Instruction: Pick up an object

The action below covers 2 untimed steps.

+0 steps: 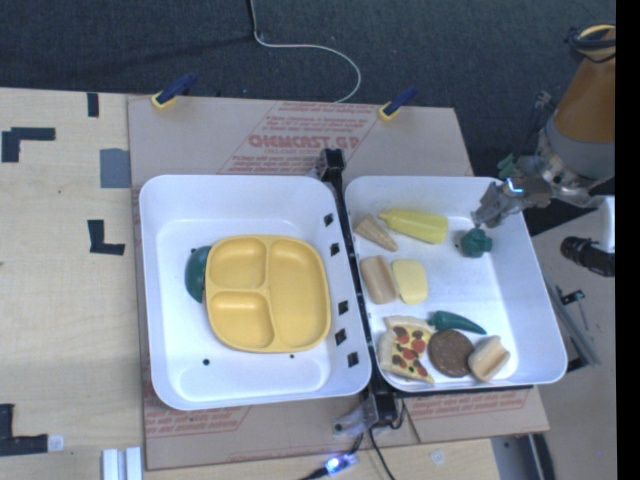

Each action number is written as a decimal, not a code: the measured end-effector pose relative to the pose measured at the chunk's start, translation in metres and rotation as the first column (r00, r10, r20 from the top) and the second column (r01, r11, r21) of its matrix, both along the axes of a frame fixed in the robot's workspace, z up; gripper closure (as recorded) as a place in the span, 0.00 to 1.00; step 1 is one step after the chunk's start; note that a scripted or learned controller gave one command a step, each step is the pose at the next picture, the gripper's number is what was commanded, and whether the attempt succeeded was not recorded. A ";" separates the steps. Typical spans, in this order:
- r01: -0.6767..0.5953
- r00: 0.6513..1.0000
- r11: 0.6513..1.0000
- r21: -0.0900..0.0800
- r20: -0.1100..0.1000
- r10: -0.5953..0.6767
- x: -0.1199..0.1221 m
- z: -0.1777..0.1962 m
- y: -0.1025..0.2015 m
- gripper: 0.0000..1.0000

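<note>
gripper [497, 205] over right bin [530, 298] far edge | finger state: can't tell | likely lining up on teal piece [476, 242] just beside

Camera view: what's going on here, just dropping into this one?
The arm's gripper hangs over the right bin's far right edge, just above a small green toy, holding nothing visible. More toy food lies in that bin, including a pizza slice. The left bin holds a yellow tray.
</note>
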State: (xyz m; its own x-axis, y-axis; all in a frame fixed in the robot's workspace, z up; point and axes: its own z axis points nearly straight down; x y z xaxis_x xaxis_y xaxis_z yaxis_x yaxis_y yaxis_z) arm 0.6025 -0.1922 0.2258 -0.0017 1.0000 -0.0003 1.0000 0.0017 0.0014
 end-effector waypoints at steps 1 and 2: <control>-0.001 1.000 1.000 0.000 -0.004 0.001 -0.003 -0.005 0.043 1.00; -0.002 1.000 1.000 0.001 -0.004 0.002 -0.003 -0.006 0.090 1.00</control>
